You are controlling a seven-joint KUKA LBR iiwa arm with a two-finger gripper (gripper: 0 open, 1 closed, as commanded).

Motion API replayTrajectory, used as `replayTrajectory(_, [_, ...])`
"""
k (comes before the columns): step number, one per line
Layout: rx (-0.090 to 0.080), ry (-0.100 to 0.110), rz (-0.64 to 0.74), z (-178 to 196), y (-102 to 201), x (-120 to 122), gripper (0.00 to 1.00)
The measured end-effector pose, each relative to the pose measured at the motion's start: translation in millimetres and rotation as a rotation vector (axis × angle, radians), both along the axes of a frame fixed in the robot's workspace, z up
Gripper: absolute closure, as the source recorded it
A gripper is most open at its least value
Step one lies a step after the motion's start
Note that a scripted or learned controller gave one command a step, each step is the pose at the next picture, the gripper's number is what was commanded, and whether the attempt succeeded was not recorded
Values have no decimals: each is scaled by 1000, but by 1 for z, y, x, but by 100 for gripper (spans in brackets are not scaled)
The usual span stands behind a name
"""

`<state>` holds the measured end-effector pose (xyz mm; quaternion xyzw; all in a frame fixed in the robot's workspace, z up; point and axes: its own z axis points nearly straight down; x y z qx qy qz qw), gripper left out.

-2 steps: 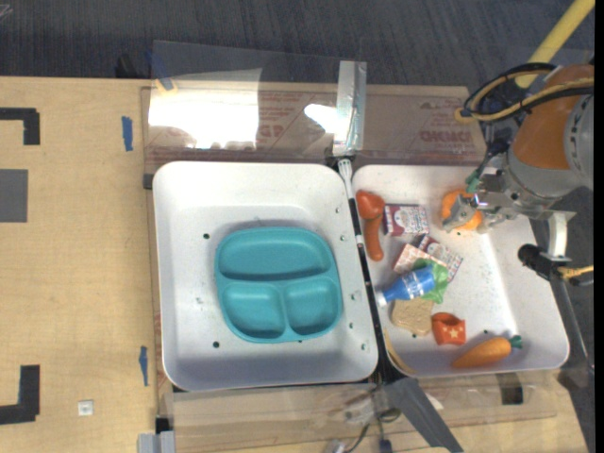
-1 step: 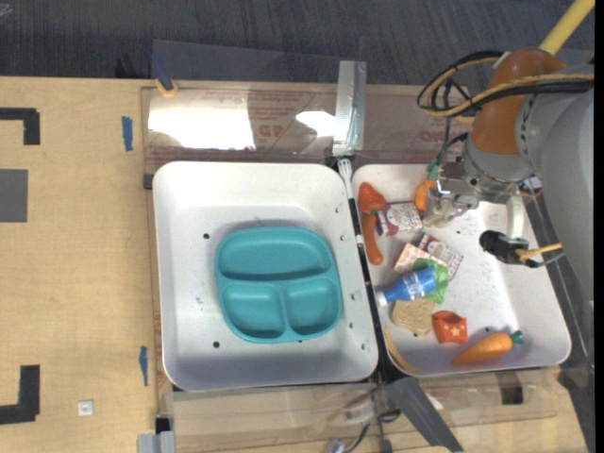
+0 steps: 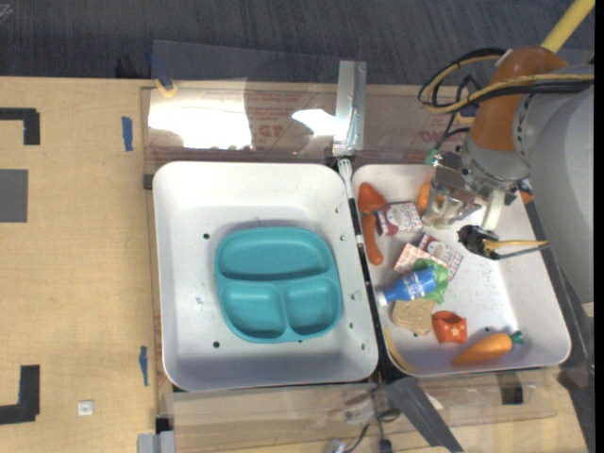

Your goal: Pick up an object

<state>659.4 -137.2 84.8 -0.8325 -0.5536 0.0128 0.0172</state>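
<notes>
We find the small items heaped in the right bin (image 3: 543,343), the carton (image 3: 404,218) nearest the claw (image 3: 451,208) above it. We cannot tell its state; we judge this the approach, calling for a centred descent.

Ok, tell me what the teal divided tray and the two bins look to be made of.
Teal tray: likely molded plastic, matte, going by its uniform colour and rounded compartments. Left bin and right bin: probably plastic too, white and smooth, with soft rounded corners.

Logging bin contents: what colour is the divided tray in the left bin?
Teal, the divided tray shows plainly in the camera view.
</notes>
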Motion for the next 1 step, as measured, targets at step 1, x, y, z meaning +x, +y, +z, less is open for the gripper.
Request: replayTrajectory(1, [-2, -26, -170, 1, -62, -8, 100])
